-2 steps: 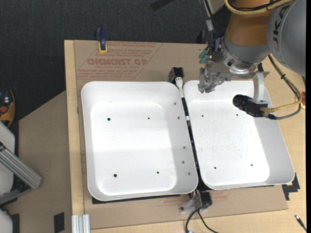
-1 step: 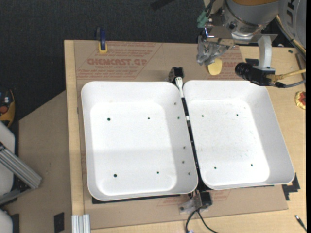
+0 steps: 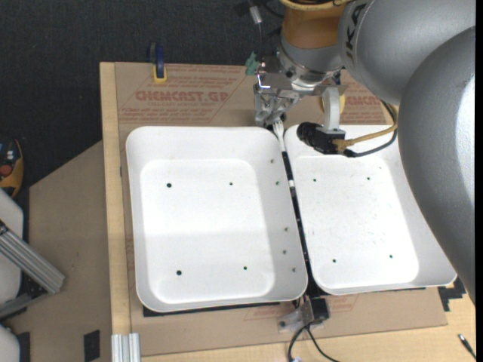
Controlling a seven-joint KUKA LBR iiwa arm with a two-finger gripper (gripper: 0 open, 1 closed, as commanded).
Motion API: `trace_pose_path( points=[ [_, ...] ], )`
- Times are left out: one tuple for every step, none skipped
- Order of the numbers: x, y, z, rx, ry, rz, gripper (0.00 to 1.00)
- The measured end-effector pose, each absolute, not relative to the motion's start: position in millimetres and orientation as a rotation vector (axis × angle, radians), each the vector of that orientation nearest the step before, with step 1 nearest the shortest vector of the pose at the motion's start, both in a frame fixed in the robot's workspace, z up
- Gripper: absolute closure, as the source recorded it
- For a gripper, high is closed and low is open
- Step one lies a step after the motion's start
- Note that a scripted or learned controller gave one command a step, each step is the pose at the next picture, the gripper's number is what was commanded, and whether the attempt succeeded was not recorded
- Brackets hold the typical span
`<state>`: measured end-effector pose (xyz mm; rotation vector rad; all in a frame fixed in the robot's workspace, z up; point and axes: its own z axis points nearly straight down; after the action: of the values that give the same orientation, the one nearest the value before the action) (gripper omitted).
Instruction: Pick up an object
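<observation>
Fingers at back rim, between the two white bins (spread or not, cannot tell)

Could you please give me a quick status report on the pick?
Gripper at the far rims, where left bin meets right bin. No grasp confirmed. Both bin floors bare white. Nothing in the way.

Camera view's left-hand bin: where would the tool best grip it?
Likely the bin by its thin far rim, from above, straddling the lip. Its floor is broad and flat, offering nothing to pinch, and the tool hovers by that bin's far right corner.
</observation>
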<state>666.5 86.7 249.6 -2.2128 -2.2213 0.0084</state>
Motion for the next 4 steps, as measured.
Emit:
trace_pose_path(
  points=[
    [649.6,68,277,-2.221,-2.219,0.003,1.00],
    [642.1,10,339,-2.231,-2.222,-0.007,1.00],
    [665.4,53,261,-2.214,-2.222,0.006,1.00],
    [667.0,19,312,-2.229,-2.223,-0.007,1.00]
  ],
)
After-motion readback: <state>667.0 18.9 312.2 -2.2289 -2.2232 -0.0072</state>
